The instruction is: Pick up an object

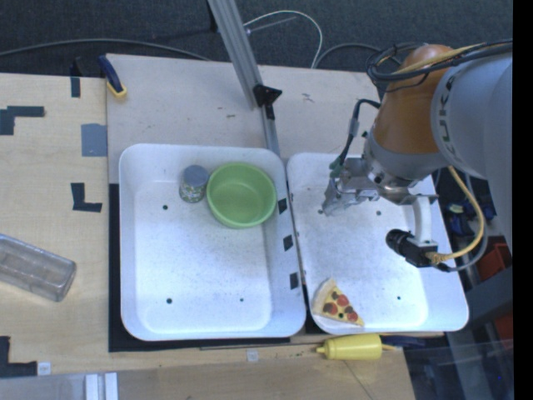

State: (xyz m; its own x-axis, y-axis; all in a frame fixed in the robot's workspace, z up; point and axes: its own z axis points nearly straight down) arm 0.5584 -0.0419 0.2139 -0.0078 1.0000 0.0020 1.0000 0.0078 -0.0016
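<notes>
Gripper (333, 204) low over right bin (416, 307), grip state unreadable, pizza slice (337, 303) near front edge

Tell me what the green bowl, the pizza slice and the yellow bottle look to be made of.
Green bowl: likely plastic, smooth and even in colour, with a soft sheen. Pizza slice: probably a plastic or rubber toy, flat printed-looking toppings; too small to be sure. Yellow bottle: seemingly plastic, opaque and matte with a moulded nozzle.

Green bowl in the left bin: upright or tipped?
Upright. The green bowl shows its full round rim and bare inside, opening up, in the left bin beside a small jar.
</notes>
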